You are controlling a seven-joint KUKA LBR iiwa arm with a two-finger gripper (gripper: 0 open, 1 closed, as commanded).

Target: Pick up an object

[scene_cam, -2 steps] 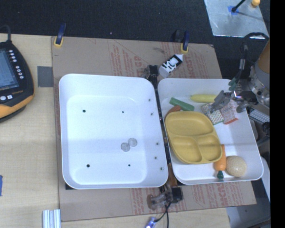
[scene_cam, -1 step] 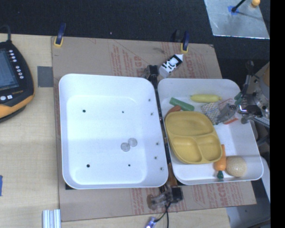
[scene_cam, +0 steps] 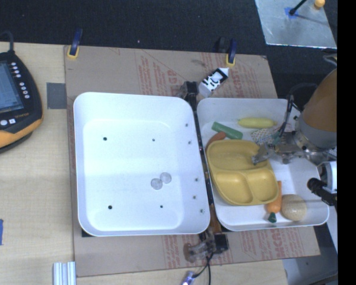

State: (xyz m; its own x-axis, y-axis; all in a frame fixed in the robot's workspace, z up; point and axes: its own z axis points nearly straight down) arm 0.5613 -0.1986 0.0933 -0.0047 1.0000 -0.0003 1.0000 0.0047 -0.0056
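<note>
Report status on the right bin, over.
Gripper low over yellow divided dish, nothing seen held. Banana, green piece, potato crowd around it.

The left bin lies mostly open, two small discs near its middle. The right bin is crowded: a yellow divided tray, banana, green stick, carrot.

Yellow divided dish (tilted) among small objects, right bin.

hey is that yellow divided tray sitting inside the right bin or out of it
Inside. The yellow divided tray lies within the right bin, against its left wall.
</note>
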